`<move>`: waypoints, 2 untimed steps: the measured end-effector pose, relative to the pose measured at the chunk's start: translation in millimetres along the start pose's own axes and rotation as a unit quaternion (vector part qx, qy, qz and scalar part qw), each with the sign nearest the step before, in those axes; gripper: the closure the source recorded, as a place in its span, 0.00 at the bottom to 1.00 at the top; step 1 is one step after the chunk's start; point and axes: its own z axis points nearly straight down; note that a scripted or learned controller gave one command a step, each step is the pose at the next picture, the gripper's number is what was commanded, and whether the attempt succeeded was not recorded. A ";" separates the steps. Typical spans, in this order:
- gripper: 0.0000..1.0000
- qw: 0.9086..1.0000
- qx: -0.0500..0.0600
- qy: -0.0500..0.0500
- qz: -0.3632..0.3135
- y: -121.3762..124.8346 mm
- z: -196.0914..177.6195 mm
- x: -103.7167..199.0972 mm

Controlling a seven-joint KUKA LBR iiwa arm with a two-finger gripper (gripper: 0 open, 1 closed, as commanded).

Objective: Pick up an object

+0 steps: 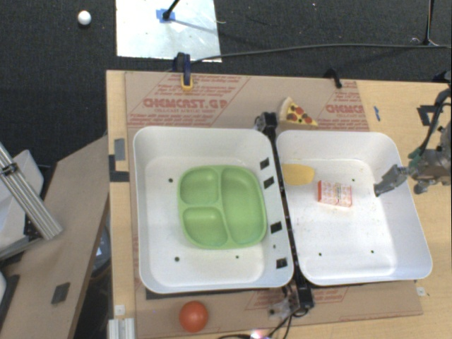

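The right bin (pixel 395 260) holds two small items. A yellow wedge (pixel 298 174) lies against its left wall, and a red-and-white packet (pixel 335 193) lies a little right of it, near the middle. My gripper (pixel 387 183) reaches in over the bin's right rim, to the right of the packet and apart from it. Nothing shows in its grasp. The left bin (pixel 159 260) carries a green divided plate (pixel 222 206) at its centre.
A toy pizza slice (pixel 297 113) lies on the bench just behind the bins' shared corner. A red-orange ball (pixel 193 316) sits in front of the left bin. Black clips run along the divider (pixel 275 210) between the bins. A metal rail (pixel 28 196) stands at far left.
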 end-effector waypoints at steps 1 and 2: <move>0.00 1.000 -0.005 -0.001 -0.002 2.1 -5.0 0.3; 0.00 1.000 -0.003 -0.001 -0.001 11.3 52.9 0.4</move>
